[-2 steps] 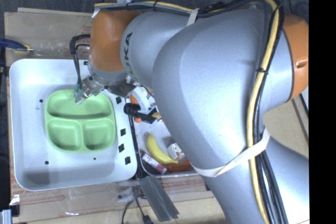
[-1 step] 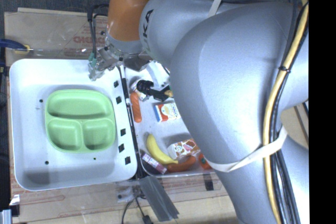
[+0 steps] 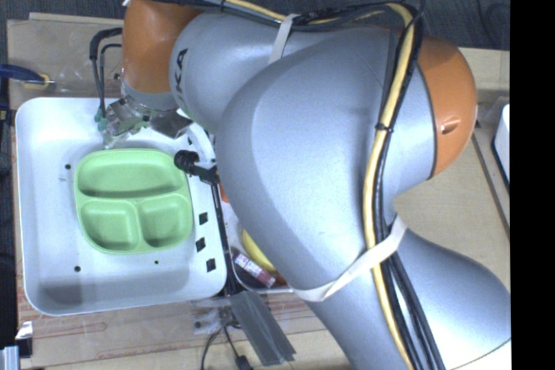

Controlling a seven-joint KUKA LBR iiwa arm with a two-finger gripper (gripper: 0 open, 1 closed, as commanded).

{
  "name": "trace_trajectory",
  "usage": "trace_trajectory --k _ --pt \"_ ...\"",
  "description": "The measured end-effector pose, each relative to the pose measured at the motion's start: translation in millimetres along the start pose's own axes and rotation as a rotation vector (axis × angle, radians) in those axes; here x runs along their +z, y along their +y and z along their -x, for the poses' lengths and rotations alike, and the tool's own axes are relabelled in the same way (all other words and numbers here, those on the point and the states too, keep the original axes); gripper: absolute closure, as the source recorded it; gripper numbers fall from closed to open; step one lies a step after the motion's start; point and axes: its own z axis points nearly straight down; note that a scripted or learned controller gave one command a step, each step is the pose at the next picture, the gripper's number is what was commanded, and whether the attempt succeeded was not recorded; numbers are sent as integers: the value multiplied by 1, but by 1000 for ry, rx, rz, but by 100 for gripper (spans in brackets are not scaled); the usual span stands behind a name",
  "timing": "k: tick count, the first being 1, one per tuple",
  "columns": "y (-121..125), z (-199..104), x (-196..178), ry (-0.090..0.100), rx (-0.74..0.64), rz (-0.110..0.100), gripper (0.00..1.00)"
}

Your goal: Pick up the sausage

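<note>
My grey arm (image 3: 329,160) reaches across from the right and hides most of the right bin. The gripper (image 3: 115,125) is low over the far edge of the left bin (image 3: 39,212), just behind the green divided plate (image 3: 134,199). A dark reddish-brown piece (image 3: 257,275), possibly the sausage, peeks out under the arm at the near edge of the right bin, beside something yellow (image 3: 250,253). Nothing can be seen held in the gripper.
The green plate has three compartments and lies in the middle of the left bin. A black cable connector (image 3: 186,160) hangs over the plate's right edge. Wooden bench (image 3: 61,35) shows behind the bins.
</note>
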Motion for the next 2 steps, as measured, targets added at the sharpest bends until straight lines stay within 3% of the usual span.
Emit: trace_trajectory --k 1,2 --pt "17 -36 3 2 223 -7 100" --pt "-2 -25 -175 3 -187 -7 100"
